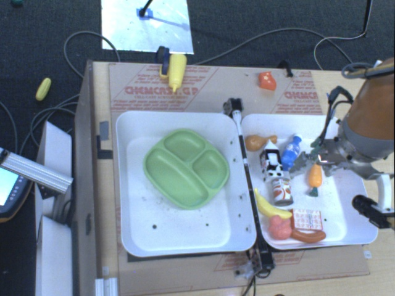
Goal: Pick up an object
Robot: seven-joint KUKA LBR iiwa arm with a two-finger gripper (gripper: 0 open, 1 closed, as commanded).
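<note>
Orange carrot (315, 176) lies beside the blue bottle (291, 152) and can (281, 190).

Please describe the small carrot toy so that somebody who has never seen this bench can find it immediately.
Look at the right bin, the one crowded with toys, beside the bin holding the green plate. Near its right side, just below the arm, lies the carrot. It is plain orange with a green tip, set apart from the others.

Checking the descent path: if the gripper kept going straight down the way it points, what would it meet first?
Most likely the toy carrot in the right bin, seemingly just under the gripper; depth is unclear.
</note>
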